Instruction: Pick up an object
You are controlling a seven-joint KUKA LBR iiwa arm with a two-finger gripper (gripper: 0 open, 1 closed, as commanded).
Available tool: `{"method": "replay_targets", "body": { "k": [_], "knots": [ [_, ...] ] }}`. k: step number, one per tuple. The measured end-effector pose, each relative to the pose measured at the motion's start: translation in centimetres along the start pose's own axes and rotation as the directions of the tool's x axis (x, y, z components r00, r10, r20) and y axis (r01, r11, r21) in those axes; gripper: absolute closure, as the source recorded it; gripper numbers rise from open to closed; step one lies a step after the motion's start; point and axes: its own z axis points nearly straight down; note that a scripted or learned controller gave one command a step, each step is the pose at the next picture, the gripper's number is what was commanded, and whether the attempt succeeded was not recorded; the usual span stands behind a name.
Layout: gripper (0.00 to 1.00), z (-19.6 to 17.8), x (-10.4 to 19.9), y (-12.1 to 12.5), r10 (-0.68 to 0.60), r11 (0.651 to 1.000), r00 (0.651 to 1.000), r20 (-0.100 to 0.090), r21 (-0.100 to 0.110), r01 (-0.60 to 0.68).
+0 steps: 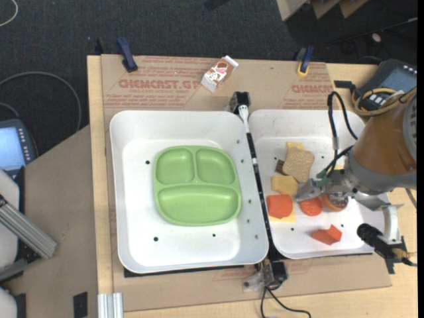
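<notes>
The fixed camera looks down at a slant on a cardboard-topped bench (165,78) printed with red lettering. Two shallow white bins sit side by side on it.

The left bin (126,144) fills the middle of the frame. A light green divided plate (197,184) lies flat in it, with two small compartments at the top and one wide compartment below.

The right bin (278,121) sits at centre right and touches the left bin along a shared edge, where a black strip runs between them. Toy food pieces are gathered in its lower half. A brown slice of bread (299,162) lies highest in the group, partly over a pale yellow piece (294,147). Just below is a yellow cheese-like block (285,185). Beneath that, an orange-red rounded piece (279,206) rests on another pale yellow slab. A red-orange round piece (311,208) lies just to its right, and a red angular piece (327,234) lies apart toward the bin's lower edge.

The arm (387,144) reaches in from the right edge, its orange band above the grey wrist. The gripper (324,194) is low in the right bin, just above the red-orange round piece and near the cheese-like block. Whether its grip is released or clenched cannot be told, since the wrist hides it.

A small red and white carton (219,73) lies on the cardboard above the bins, between a blue clamp (126,53) at upper left and a second clamp (304,60) at upper right.
</notes>
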Motion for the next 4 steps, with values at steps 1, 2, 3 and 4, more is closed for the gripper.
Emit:
{"method": "replay_targets", "body": {
  "k": [1,2,3,4],
  "knots": [
    [0.00,2.2,2.9,-1.8,-0.001,1.000,1.000,-0.001,0.010,0.001],
    [0.00,2.7,0.6,9.0,-0.007,1.000,1.000,-0.008,0.014,0.007],
    [0.00,2.9,0.8,14.7,-0.006,1.000,1.000,-0.010,0.021,0.007],
    [1.00,-0.5,0.0,15.4,0.001,0.999,1.000,0.007,-0.038,-0.001]
  ]
}}
